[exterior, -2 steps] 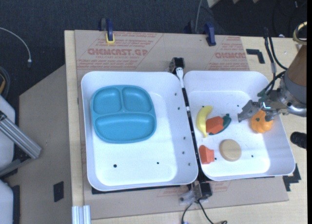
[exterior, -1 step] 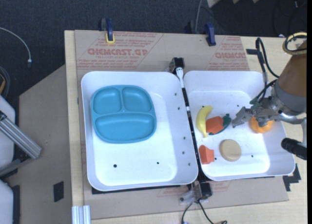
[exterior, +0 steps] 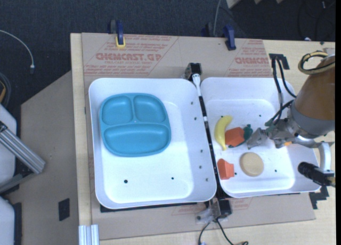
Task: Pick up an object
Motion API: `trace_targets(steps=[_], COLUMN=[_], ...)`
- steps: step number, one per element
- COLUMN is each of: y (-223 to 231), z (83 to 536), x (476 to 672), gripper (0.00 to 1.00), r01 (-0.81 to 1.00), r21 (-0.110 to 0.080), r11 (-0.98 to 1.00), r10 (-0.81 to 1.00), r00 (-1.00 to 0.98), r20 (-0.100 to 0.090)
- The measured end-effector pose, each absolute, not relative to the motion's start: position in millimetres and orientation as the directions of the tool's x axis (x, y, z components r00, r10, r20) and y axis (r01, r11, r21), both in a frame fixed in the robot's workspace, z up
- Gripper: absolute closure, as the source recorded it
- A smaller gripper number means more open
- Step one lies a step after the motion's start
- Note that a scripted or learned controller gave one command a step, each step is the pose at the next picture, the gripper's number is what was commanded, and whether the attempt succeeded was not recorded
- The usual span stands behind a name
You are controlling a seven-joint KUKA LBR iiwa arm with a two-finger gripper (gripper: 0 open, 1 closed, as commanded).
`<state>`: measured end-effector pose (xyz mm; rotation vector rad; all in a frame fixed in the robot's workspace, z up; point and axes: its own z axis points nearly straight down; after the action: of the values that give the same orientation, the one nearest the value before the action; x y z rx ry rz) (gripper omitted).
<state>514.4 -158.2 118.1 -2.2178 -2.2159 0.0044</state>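
The right bin holds a yellow banana, an orange carrot-like piece with a green top, a small orange block and a round tan disc. My gripper reaches in from the right, low over the bin. It sits just right of the green top and just above the tan disc. Nothing is seen lifted.
The left bin bears a blue divided plate in its upper left. A black divider runs between the bins. Black cables hang over the right bin's far right corner. The bins rest on a cardboard sheet.
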Motion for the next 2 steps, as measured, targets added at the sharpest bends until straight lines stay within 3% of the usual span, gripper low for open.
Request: trace_targets(steps=[1,2], y=[-158.8,-154.5], z=[131.6,175.6], x=[516.3,516.2], gripper=[1.0,1.0], r01=[1.0,1.0], r21=[0.002,0.006], r11=[-0.002,0.001], r10=[1.0,1.0], r00=[0.002,-0.001], r20=[-0.001,-0.002])
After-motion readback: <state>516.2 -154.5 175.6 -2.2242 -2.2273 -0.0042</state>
